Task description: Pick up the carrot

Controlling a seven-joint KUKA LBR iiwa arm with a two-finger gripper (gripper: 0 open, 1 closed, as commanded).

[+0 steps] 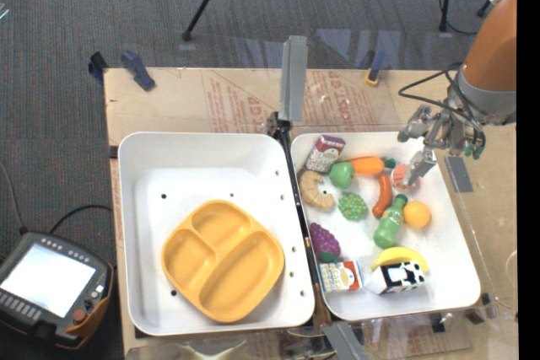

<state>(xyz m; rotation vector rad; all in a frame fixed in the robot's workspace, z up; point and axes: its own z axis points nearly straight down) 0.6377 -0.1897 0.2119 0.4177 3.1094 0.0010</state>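
Gripper [419, 169] over the right bin [469, 265], near its 1 o'clock corner, below the grey wrist and orange band; fingers [424, 161] slanting down toward 7 o'clock, tips close together over a small reddish piece [400, 177]; cannot tell how far apart, nor whether anything is clamped between them.

Carrot [368, 165] lying flat in the upper half of the right bin, at 9 o'clock from the gripper and clear of the fingertips; thick end toward the green pear [342, 174], touching or nearly so; green top toward 3 o'clock. Snack packet [325, 154] at 10 o'clock from the carrot; sausage [383, 194] at 5 o'clock, just below; croissant [317, 190] and bumpy green piece [353, 206] further down.

Crowded middle of the bin: green bottle [389, 225] beside the orange [417, 215]; grapes [324, 241] against the left wall; juice carton [340, 276], banana [399, 256] and milk carton [397, 277] along the 6 o'clock edge. Open floor along the right wall from 3 to 5 o'clock, and a narrow strip between carrot and top rim.

Left bin [135, 173] holding a yellow tray [223, 260] in its lower right part; bare floor at 9 to 12 o'clock.
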